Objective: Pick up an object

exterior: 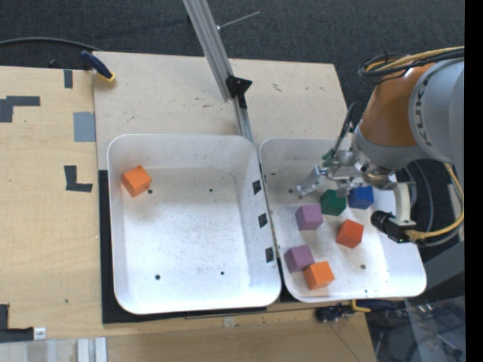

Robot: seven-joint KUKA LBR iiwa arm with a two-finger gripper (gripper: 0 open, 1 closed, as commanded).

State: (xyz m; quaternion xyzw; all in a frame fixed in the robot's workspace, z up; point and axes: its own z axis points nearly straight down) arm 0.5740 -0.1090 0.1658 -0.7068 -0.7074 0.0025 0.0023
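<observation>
— Looking down on the tabletop (pixel 189 89), we see the arm (pixel 411 115) over the right bin (pixel 407 277). Where is the claw (pixel 326 181)?

— We find it low over that bin's upper part, just above the green cube (pixel 333 201), with the blue cube (pixel 362 197) beside it. We cannot tell whether it is apart or together, and we see nothing held.

— What else lies there?

— We count two purple cubes (pixel 308 217), a red cube (pixel 349 233) and an orange cube (pixel 318 274). Another orange cube (pixel 136 179) sits alone in the left bin (pixel 121 277).
</observation>
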